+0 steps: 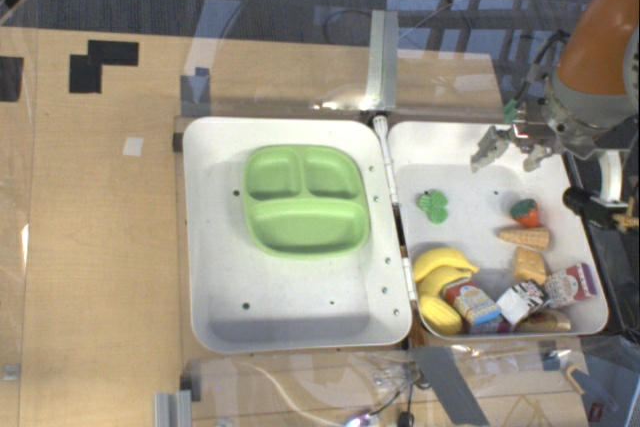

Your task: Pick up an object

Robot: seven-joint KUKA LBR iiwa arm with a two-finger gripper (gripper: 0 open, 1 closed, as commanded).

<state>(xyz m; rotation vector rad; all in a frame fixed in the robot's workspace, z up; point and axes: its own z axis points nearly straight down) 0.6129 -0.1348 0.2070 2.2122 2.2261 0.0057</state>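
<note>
My gripper (pixel 514 153) hangs over the back of the right bin (pixel 455 150), its two fingers spread open with nothing between them. Below it in that bin lie a small green broccoli piece (pixel 433 206), a red and green strawberry-like toy (pixel 525 211), a tan cone (pixel 526 238), a yellow banana (pixel 442 266), a second yellow fruit (pixel 439 313) and several small packets (pixel 520 300) heaped along the front. The gripper stands apart from all of them.
The left bin (pixel 215 315) holds a green divided plate (pixel 304 199). A metal divider post (pixel 380 60) rises behind the seam between the bins. The bare floor of the right bin lies around the broccoli.
</note>
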